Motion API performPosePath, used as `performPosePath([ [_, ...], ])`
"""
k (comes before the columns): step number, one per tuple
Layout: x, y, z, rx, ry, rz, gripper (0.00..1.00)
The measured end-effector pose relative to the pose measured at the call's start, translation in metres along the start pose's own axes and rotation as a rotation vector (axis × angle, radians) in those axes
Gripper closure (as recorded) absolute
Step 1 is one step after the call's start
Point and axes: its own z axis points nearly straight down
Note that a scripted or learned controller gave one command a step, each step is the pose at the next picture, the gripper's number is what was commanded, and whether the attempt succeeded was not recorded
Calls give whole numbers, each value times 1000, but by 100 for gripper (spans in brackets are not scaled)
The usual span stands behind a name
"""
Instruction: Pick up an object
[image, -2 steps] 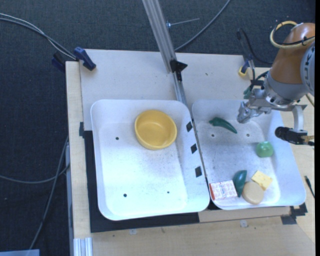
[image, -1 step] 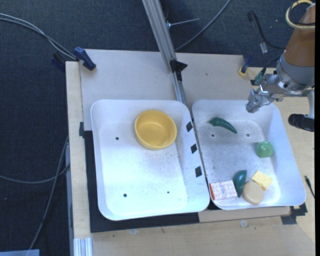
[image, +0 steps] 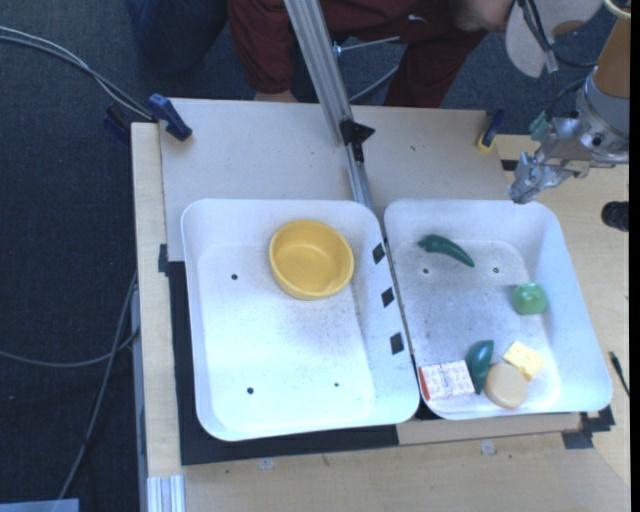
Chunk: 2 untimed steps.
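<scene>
The things on offer lie in the right bin (image: 560, 240). A dark green pepper (image: 446, 249) lies near the bin's back, tilted, well apart from the rest. A small green ball (image: 529, 298) sits close to the right wall, about halfway along it. At the near end a cluster gathers: a red and white carton (image: 446, 380) lies flat in the near left corner, a teal oval piece (image: 480, 357) stands just to its right, a round tan block (image: 506, 386) is just beside that, and a yellow wedge (image: 523, 358) touches the tan block on its far side.

The gripper (image: 524, 189) hangs over the far right corner of this bin, at or just outside its rim, well apart from every object inside. Nothing shows between its fingers; how far they are spread cannot be told, since the tip is small and blurred. The grey arm (image: 605, 105) reaches down to it from the upper right.

The left bin (image: 200, 300) touches the right one along a shared edge, where black tabs (image: 388, 296) sit. It holds a yellow bowl (image: 311, 258), upright, near its back edge. A metal rail (image: 325, 80) slants down from the top to the gap between the bins. A blue clamp (image: 170, 115) sits at the bench's (image: 250, 150) far left corner.
</scene>
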Motion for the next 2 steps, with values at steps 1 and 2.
performPosePath([
  [1,55,-2,18,18,6,-4,100],
  [2,101,6,24,19,6,-3,100],
])
